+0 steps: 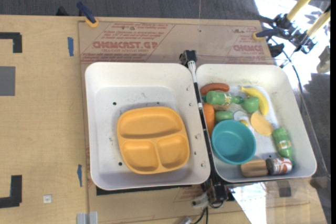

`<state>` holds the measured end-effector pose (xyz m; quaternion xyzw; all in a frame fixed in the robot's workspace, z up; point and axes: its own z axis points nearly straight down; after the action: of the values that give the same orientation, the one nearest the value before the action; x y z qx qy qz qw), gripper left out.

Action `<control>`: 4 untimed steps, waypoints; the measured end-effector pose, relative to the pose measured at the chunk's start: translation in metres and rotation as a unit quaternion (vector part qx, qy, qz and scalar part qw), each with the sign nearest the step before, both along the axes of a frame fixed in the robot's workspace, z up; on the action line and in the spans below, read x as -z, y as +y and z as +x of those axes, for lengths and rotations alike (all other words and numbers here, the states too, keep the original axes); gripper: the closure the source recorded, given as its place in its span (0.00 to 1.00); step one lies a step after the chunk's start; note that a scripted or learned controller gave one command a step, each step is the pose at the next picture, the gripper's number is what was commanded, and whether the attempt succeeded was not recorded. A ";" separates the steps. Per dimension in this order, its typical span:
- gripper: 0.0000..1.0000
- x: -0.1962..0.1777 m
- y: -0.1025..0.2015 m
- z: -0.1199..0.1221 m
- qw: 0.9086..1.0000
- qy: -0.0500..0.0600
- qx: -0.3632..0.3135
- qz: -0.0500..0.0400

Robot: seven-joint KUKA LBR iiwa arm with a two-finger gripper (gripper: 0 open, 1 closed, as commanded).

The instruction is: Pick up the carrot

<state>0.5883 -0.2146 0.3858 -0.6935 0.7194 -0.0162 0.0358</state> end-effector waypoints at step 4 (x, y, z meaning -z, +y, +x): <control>0.00 0.031 -0.007 -0.031 0.998 0.032 0.049 -0.010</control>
<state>0.5573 -0.2220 0.3551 -0.6579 0.7531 -0.0032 0.0046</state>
